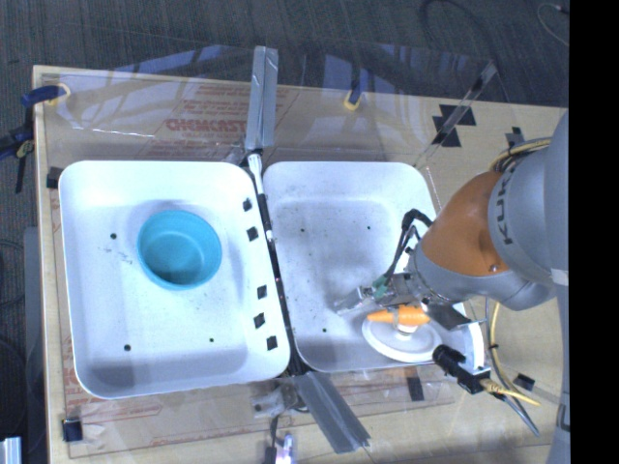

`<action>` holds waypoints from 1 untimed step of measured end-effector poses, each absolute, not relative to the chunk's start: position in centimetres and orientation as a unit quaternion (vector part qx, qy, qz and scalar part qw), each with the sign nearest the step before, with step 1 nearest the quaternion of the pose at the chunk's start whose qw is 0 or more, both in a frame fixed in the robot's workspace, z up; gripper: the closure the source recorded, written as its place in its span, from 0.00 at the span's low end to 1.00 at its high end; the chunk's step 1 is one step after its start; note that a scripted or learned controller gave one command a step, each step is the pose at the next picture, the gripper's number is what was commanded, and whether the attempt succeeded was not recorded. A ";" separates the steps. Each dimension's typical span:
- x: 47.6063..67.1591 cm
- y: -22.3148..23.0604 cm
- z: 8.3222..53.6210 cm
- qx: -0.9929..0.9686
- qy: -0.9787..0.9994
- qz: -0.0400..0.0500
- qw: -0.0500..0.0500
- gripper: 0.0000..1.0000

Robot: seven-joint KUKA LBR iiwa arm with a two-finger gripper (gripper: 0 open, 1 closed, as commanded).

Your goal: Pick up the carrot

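Looking at one carrot [406, 314], short, stubby and bright orange, lying at five o'clock in the right bin [329, 211], overlapping the twelve o'clock edge of a round white plate [392, 345]. Seeing the gripper [373, 296] hanging just at ten o'clock of the carrot, under the grey and orange arm [464, 240]; being unable to tell whether clenched, released, or grasping anything. Counting one carrot, one plate, one blue bowl [179, 247] sitting near the centre of the left bin [77, 288], and two white bins lying side by side.
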State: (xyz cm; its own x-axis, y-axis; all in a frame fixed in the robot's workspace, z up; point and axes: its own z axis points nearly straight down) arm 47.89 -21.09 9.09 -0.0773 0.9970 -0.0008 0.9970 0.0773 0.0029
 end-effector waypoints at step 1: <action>47.9 -21.1 9.1 0.760 0.650 0.001 0.002 0.00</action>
